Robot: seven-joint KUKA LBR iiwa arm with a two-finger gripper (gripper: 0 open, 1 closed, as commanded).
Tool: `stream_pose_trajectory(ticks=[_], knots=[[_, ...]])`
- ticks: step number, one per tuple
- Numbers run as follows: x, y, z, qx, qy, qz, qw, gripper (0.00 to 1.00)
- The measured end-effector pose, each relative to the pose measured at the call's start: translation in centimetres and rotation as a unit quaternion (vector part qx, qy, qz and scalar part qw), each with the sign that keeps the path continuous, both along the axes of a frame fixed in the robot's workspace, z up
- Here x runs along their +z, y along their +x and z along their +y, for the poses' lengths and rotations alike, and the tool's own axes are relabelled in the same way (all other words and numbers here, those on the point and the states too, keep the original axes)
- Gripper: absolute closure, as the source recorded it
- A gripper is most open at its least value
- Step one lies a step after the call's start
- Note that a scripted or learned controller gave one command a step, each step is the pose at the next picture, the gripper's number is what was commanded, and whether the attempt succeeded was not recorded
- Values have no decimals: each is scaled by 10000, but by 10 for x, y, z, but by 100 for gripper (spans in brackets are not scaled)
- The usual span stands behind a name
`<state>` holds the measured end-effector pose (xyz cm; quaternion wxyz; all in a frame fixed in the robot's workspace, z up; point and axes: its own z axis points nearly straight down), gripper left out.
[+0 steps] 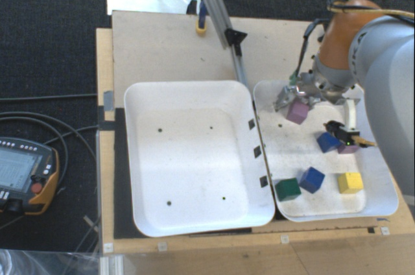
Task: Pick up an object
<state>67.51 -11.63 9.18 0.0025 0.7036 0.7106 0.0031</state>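
A teach pendant (23, 175) lies off the counter's (162, 47) left edge at 9 o'clock, its screen too small to read; no brand, label or writing can be made out on anything. On the counter, the left bin (139, 202) sits touching the right bin (382, 202) along their shared rims. A grey pole (214, 4) slants down from 12 o'clock toward the bins' join.

In the right bin, a green cube (288, 189) lies at 7 o'clock, with a blue cube (312, 179) just beside it on the right. A second blue cube (327, 141) sits near the bin's middle, and a yellow cube (350, 183) lies at 5 o'clock.

At the bin's 11 o'clock the jaws (293, 100) hang from the arm (363, 53), which enters from 3 o'clock. A purple cube (297, 112) sits right under them, touching or nearly so; whether it is clamped, and whether the jaws are apart or together, cannot be told.
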Motion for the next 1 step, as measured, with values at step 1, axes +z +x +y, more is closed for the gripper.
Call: stream_pose_trajectory(ticks=[1], knots=[[12, -1, -3, -2, -16, 5, 10000, 100]])
